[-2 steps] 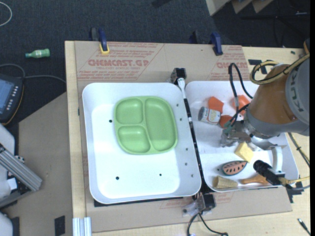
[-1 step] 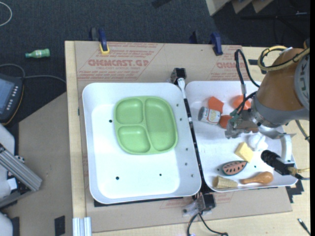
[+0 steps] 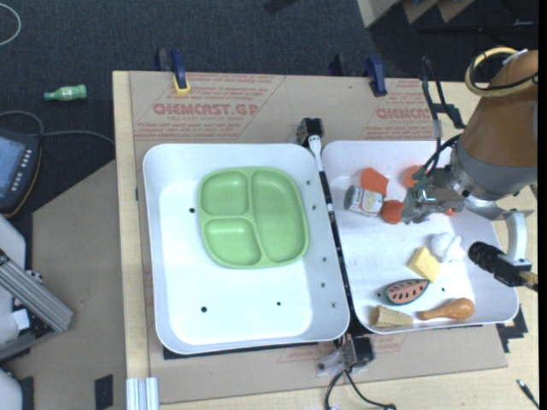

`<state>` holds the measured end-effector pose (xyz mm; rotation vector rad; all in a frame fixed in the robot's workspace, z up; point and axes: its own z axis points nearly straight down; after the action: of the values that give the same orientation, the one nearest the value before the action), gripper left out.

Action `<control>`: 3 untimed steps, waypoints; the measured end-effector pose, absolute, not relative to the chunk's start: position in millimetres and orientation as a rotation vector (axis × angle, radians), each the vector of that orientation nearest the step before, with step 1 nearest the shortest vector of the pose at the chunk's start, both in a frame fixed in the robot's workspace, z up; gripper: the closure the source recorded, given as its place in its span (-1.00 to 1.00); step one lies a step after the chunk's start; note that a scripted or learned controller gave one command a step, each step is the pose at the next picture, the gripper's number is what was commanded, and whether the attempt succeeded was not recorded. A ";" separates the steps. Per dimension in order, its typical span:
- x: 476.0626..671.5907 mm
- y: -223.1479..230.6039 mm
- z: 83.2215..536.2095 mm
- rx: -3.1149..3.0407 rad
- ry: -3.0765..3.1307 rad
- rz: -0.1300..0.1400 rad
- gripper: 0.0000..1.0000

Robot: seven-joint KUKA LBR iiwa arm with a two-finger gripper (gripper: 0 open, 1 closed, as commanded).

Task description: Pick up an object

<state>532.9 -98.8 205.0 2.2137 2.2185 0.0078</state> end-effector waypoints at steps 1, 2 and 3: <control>534.1 -98.7 226.4 2.217 2.219 0.005 1.00; 585.3 -91.2 236.4 2.214 2.221 0.006 1.00; 639.4 -93.6 219.4 2.214 2.221 0.004 1.00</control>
<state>639.4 -93.6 219.4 2.2143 2.2207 0.0037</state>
